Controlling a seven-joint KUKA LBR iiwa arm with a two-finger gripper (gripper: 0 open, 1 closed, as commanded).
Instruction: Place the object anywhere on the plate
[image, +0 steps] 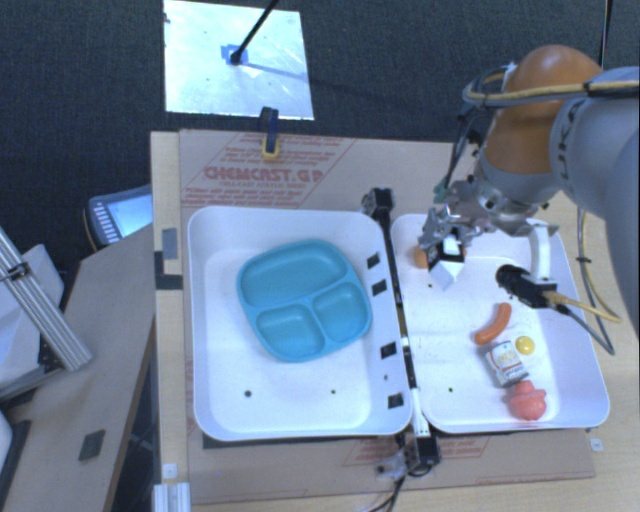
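Pink toy (527, 401) lies nearest; cardboard (265, 172) reads "CHEMCAST GP"; claw (443, 245) grip cannot be told.

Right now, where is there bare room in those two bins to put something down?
Left bin: white floor all around the blue plate. Right bin: bare middle and near-left corner. Crowded along its right, with hot dog, can, pink toy.

Grey arm (600, 150) w/ orange band (535, 110), yellow & black cables (530, 92)
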